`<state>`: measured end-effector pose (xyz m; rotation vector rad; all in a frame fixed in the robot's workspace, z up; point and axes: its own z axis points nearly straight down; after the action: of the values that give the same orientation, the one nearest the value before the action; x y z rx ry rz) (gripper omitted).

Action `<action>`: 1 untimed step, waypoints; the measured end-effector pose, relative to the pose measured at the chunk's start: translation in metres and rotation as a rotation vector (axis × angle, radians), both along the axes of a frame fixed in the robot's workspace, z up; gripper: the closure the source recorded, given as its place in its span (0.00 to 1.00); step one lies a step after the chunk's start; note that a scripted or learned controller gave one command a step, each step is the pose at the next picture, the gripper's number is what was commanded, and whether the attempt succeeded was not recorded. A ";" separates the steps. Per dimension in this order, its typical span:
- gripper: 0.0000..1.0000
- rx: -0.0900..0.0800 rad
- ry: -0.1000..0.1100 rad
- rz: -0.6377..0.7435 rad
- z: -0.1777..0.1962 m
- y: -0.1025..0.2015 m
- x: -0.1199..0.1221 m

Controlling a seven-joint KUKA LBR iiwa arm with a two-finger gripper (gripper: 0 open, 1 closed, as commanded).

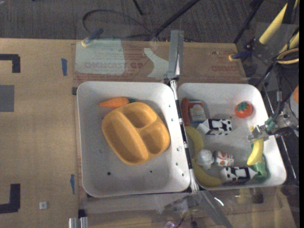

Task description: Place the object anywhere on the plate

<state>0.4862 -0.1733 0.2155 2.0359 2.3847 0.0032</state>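
The yellow divided plate (135, 132) lies in the left bin (90, 175), with an orange carrot (114, 102) touching its far rim. My gripper (260, 133) hangs over the right edge of the right bin (223, 90). Directly under its tip is the upper end of a small yellow banana (256, 152). The banana's lower end rests near a green item (262, 171) at the bin's near right corner. Whether the banana is gripped or merely lies below the tip is unclear.
The right bin also holds a red tomato (243, 109), a red-and-white pouch (196, 111), two cow-print cartons (216, 126) (236, 174), a small bottle (223, 158), a crumpled clear wrapper (204, 157) and a long banana (195, 144) by the dividing wall.
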 end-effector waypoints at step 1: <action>1.00 0.002 0.006 0.270 -0.066 -0.049 0.028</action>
<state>0.5142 -0.2219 0.1498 1.6990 2.6423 0.0007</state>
